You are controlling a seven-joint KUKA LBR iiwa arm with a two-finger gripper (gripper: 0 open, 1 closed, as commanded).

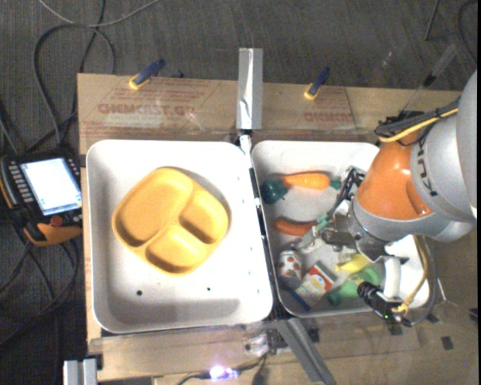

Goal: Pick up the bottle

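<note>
A green object with a yellow end (355,281), which looks like the bottle, lies near the front of the right bin (266,215) and is partly covered by the arm. My gripper (327,229) hangs low over the middle of that bin, just up and to the left of the bottle. The wrist with its orange band (389,187) blocks much of what is under it. I see nothing clearly held.
A toy carrot (305,181) lies at the back of the right bin, with a second orange piece (293,226) in front of it. A small round toy (289,265) and a red-and-white carton (319,279) sit at the front. The left bin (104,295) holds a yellow divided plate (171,219).
</note>
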